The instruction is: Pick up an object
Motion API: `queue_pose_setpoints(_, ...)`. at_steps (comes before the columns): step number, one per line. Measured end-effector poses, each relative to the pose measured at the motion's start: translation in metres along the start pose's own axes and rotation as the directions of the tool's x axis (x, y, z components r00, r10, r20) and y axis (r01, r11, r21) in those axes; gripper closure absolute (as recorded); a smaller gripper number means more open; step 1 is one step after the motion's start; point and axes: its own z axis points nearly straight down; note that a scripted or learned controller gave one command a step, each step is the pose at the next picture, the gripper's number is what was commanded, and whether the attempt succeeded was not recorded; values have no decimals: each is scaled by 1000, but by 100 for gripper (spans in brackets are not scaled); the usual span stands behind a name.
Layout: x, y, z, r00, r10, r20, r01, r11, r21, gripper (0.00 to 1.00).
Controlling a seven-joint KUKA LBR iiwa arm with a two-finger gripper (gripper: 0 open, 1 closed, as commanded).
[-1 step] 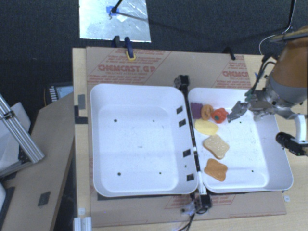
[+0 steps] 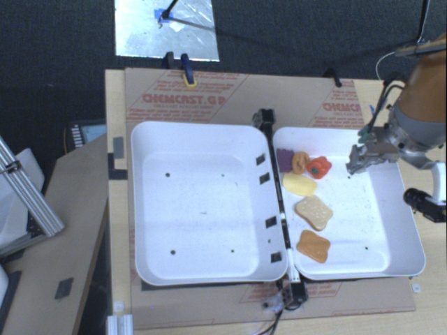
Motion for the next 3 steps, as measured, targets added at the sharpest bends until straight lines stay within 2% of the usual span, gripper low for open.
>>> queue_pose_setpoints(1, 56, 8, -64, 1000, -1, 0, 1, 1000, 0, 100)
queue_pose_setpoints(2, 59, -43, -175, 1000, -1, 0, 1, 1000, -8, 100)
queue_pose_setpoints(3, -11, -60, -282, 1000, 8, 4, -7, 1000, -9, 100)
